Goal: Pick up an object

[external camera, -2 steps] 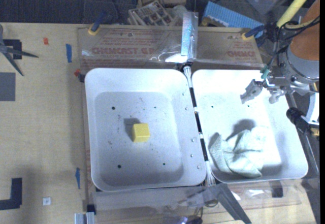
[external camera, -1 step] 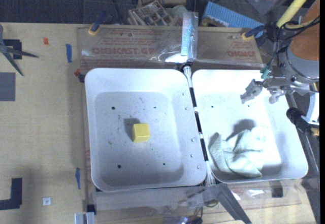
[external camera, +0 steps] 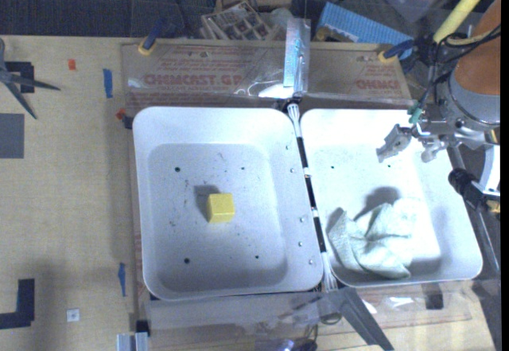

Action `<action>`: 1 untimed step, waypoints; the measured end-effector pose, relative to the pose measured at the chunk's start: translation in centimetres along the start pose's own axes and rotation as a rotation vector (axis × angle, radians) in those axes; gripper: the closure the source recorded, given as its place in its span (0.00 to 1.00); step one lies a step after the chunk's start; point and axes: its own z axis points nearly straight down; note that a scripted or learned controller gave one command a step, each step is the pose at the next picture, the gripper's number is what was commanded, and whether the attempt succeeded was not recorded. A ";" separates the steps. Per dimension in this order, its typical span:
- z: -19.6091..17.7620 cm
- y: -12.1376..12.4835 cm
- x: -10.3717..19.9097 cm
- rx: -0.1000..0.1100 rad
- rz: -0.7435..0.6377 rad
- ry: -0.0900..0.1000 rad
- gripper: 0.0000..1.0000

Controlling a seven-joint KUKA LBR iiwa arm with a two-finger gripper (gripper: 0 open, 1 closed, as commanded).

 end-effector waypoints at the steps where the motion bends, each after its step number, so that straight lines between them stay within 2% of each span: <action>1: 15.1 -1.4 2.2 -0.010 0.220 0.000 0.00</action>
